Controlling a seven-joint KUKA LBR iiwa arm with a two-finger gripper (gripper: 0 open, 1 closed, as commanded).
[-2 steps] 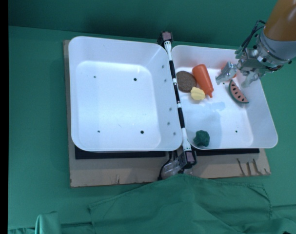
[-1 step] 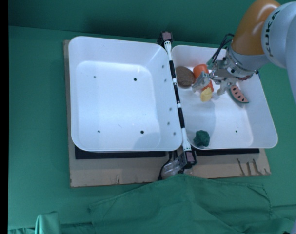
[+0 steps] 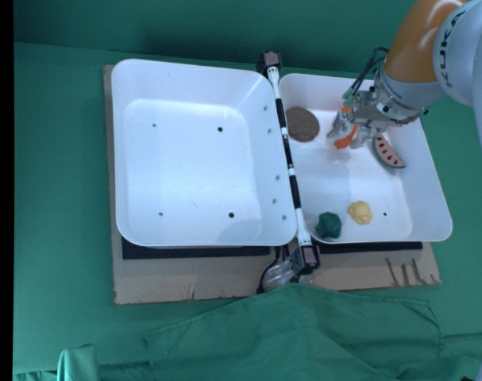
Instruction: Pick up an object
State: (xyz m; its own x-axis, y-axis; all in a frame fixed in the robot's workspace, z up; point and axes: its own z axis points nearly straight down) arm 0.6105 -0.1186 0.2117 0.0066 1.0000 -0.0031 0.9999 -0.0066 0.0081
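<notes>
Four small things lie in the right bin (image 3: 431,213): broccoli (image 3: 329,225) and lemon (image 3: 360,212) nearest, watermelon slice (image 3: 387,152) and brown disc (image 3: 302,123) beyond. The hand (image 3: 345,137) hangs beside the slice, finger spread unclear. The slice looks light and stiff; pinching across its flat sides seems best.

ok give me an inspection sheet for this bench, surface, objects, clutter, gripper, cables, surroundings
Surface: two white bins side by side, left bin and right bin, on cardboard.
Job's things: in the right bin, brown disc, watermelon slice, green lump, yellow lump.
Clutter: nothing seen.
Gripper: gripper low over the right bin's far part, between disc and slice; something orange at its tip, grasp unclear.
Cables: dark cables along the wrist.
Surroundings: green cloth all round; striped bar between the bins.
</notes>
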